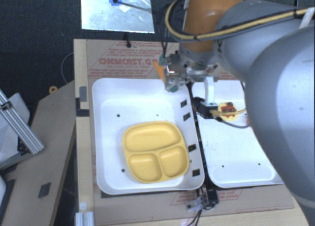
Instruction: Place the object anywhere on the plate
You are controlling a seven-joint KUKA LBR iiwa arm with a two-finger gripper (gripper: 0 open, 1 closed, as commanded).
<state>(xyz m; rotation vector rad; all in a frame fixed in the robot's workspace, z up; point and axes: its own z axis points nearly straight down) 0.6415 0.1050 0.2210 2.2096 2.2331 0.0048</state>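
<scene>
A yellow plate [155,150] with three compartments lies in the left bin [110,121], toward its front. My gripper [172,83] hangs over the back right corner of that bin, beside the divider between the bins and well behind the plate. A thin orange object [160,70] sticks out at the gripper's left side; I cannot tell whether it is gripped. A small red and yellow object [227,108] lies in the right bin [241,166], near its back, next to a black cable.
The grey arm [275,72] covers the right bin's far right part. Black clips [191,131] run along the divider between the bins. A shiny sheet [117,3] lies behind the bins, and a metal rail [19,126] stands at the left.
</scene>
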